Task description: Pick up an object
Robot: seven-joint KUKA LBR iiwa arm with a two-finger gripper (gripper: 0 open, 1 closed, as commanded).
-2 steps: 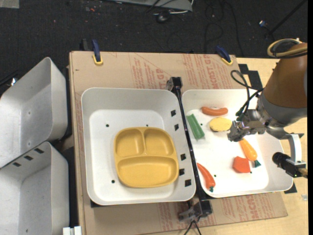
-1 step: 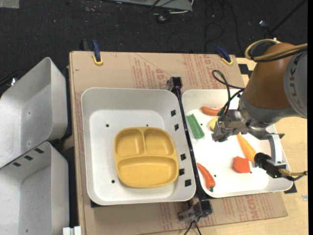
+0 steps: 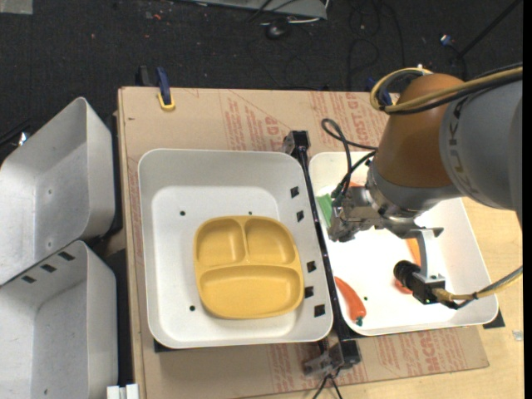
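An orange carrot-shaped piece (image 3: 351,298) lies at the near left edge of the right bin (image 3: 465,306), slim and tapered. A green item (image 3: 335,209) shows at that bin's left wall, largely covered by the arm (image 3: 432,148). The left bin (image 3: 158,248) holds a yellow divided plate (image 3: 248,266), lying flat in its middle. Both bins sit on the surface (image 3: 216,115). The hand (image 3: 357,219) is low over the right bin's left side; whether it is open or grips anything cannot be told.
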